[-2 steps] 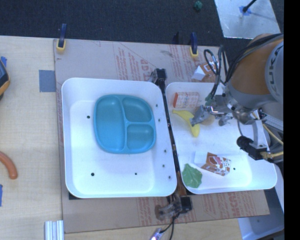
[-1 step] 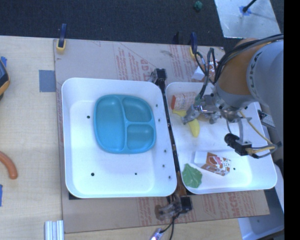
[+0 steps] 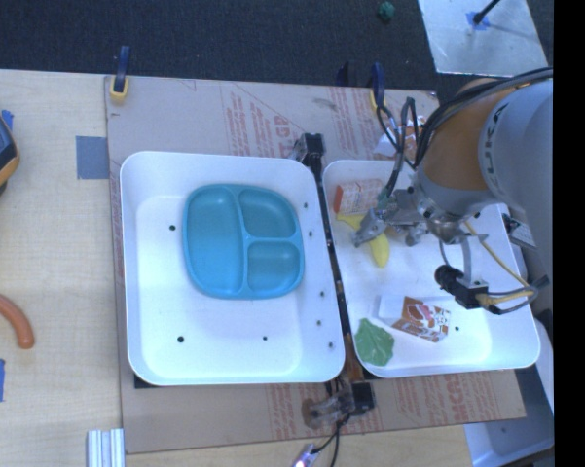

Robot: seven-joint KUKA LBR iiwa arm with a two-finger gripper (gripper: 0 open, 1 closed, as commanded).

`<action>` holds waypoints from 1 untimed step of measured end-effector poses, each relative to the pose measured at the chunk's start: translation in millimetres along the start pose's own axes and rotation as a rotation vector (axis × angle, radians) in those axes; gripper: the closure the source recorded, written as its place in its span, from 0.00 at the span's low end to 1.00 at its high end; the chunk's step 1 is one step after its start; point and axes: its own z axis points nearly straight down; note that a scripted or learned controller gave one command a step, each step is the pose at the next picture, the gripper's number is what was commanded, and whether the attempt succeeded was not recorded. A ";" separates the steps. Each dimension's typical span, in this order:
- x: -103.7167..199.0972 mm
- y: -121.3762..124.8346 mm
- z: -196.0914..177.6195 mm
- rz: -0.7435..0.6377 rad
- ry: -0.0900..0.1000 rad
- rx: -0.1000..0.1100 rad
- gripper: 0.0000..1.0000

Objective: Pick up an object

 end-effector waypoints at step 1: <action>6.8 47.6 -0.6 0.001 0.001 -0.002 0.00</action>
